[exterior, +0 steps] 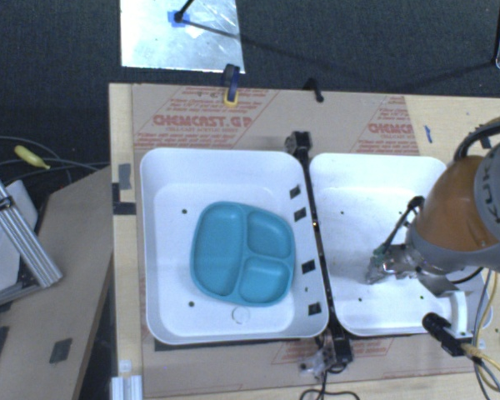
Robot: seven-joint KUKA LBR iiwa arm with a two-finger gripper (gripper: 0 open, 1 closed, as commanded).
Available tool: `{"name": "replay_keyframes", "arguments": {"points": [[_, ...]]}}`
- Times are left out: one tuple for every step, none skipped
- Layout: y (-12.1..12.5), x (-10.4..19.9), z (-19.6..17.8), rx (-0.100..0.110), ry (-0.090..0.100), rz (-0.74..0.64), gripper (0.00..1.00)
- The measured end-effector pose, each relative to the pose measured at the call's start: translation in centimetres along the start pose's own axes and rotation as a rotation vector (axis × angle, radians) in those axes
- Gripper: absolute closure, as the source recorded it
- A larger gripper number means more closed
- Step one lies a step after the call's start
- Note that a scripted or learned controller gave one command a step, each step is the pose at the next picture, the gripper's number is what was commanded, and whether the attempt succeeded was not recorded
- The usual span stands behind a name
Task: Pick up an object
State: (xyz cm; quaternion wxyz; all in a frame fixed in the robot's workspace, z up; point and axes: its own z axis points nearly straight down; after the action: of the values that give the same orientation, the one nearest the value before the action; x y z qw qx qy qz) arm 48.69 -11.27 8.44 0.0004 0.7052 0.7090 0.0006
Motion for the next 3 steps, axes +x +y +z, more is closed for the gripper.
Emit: {"name": "replay_keyframes", "arguments": {"points": [[5.4,6.7,-10.6,-0.014,0.001,-0.008,1.00],[-0.2,12.1,-9.9,0.004,0.002,-0.003,1.00],[0.0,19.2,-10.0,0.000,0.002,-0.006,1.00]]}}
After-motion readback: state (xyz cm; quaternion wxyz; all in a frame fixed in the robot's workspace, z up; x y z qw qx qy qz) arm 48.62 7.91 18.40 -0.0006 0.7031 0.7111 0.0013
